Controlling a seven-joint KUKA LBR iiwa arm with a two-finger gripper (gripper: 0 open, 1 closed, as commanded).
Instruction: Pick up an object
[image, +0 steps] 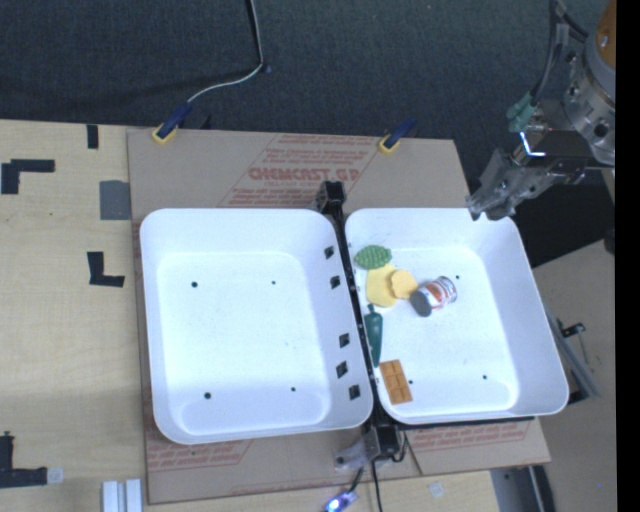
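Pincer (492, 203) sits high at the far right corner of the shallow white right-hand bin (520, 262), tilted down toward the rim, and I honestly cannot tell from up here whether it is spread or pressed together; nothing shows between its tips.

My candidates all lie in that bin, bunched toward the divider beside the shallow white left-hand bin (160, 300). I'm eyeing the small red-and-white can with a dark end (433, 294), lying on its side near the bin's middle. Its long axis runs slantwise, dark end toward the near left, pale end toward the far right. I'd judge it light and stiff, but round and slick (it will roll if I nudge it), so I'd want to close across the barrel at mid-length, square to that axis.

Just left of it, touching or nearly so, is the soft-looking yellow lump (388, 286), and beyond that the flat green round piece (373, 257). Both look light; the yellow one may squash.

Against the divider lies the slim dark-green stick-like piece (374, 333), long axis running near-to-far, awkwardly tight to the wall. Nearer me, the flat orange rectangular block (396, 381) lies the same way, low and hard to get under.

Brown cardboard-covered worktop (290, 175) carries both bins.
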